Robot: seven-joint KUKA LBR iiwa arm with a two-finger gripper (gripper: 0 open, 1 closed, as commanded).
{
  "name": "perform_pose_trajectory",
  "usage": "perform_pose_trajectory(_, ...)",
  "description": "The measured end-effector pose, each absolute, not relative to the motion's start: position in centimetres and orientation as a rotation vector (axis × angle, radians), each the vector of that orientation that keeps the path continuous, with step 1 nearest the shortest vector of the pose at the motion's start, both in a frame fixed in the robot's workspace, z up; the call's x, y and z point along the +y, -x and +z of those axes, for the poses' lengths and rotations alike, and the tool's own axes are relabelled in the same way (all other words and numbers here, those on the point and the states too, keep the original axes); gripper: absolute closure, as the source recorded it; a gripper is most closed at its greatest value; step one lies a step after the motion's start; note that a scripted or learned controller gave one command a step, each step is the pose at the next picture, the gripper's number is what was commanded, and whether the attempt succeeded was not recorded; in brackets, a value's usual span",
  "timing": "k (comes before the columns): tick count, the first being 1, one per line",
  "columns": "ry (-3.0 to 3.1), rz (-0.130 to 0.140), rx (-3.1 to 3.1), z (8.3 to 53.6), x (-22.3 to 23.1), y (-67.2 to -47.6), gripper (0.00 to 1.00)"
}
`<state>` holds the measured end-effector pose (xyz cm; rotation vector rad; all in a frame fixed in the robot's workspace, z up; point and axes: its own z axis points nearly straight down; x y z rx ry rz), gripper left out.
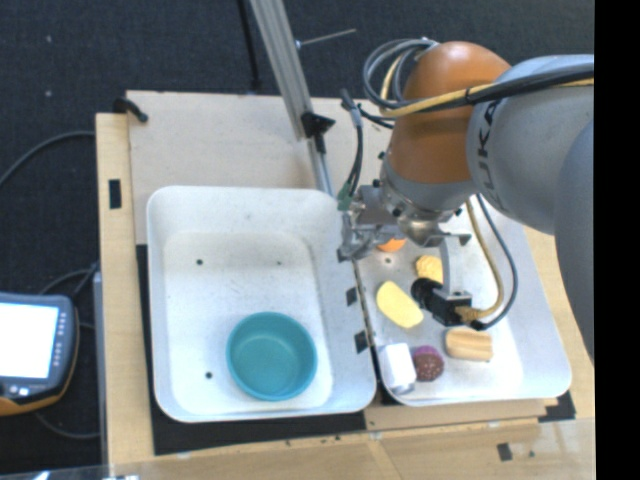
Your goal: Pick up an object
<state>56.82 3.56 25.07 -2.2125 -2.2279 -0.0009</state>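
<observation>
Gripper (362, 230) hangs low over the upper left corner of the right bin (540, 368), close to the wall shared with the left bin (180, 218); whether it is spread or pinching anything I cannot tell, since the wrist hides it. Just beside it lies an orange piece (394, 245), probably the target. Below it sit a yellow block (399, 306), a white cylinder (398, 366), a maroon ball (429, 364) and a tan piece (469, 344), while a teal bowl (271, 356) lies well apart, lower left

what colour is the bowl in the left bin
Teal blue, a plain round bowl in the left bin, clear in the camera view.
</observation>
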Motion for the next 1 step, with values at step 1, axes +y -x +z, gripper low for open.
perform_pose_trajectory(1, 2.211, -0.002, -2.229, 25.71, 8.26, -54.57, 1.00)
